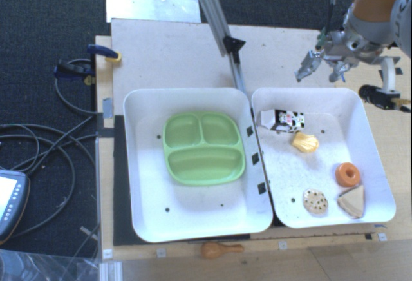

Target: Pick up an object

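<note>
Two white bins sit side by side on the bench, and the arm comes in from the three o'clock side, up near one o'clock of the scene. Its gripper point(324, 71) hangs above the bare bench just past the far rim of the right bin point(375, 144), fingers spread apart with nothing between them.

The right bin holds five small things. A milk carton point(283, 120) with black-and-white patches lies on its side toward the bin's eleven o'clock. Just beside it, toward the middle, rests a yellow pastry point(305, 142). Down at four o'clock sits an orange doughnut point(347, 174), and below that a sandwich wedge point(353, 202) leans near the bin's five o'clock corner. A speckled cookie point(315, 202) lies flat at six o'clock, near the sandwich but apart from it.

The left bin point(138, 164) carries a green divided plate point(203, 148), sitting about in its centre.

Outside the bins, at the bench's six o'clock edge, lies a small tan drumstick-shaped toy point(222, 249). A blue-handled clamp point(103, 52) grips the bench at ten o'clock.
</note>
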`<action>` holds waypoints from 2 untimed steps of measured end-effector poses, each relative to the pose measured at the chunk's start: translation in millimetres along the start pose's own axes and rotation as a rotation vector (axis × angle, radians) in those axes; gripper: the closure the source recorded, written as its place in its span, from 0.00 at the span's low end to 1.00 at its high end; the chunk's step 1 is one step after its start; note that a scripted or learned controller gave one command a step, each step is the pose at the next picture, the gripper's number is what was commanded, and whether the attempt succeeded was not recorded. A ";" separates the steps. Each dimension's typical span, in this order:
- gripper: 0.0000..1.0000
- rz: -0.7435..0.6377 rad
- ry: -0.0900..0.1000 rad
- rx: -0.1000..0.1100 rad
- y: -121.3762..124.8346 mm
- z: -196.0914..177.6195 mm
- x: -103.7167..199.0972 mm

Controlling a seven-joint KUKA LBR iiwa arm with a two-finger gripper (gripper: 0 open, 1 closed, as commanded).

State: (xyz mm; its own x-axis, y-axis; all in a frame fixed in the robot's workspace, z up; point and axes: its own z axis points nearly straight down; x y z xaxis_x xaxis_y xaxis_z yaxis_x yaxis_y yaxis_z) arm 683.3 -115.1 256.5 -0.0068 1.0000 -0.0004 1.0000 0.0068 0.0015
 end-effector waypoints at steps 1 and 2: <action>0.00 -0.001 -0.001 0.000 0.0 -0.1 -0.3; 0.00 -0.001 0.000 0.003 3.5 42.7 4.5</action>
State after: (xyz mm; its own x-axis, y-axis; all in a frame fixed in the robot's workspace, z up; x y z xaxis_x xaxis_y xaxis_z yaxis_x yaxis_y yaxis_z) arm 686.9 -110.6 213.8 -0.0080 1.0000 -0.0006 1.0000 0.0080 -0.0015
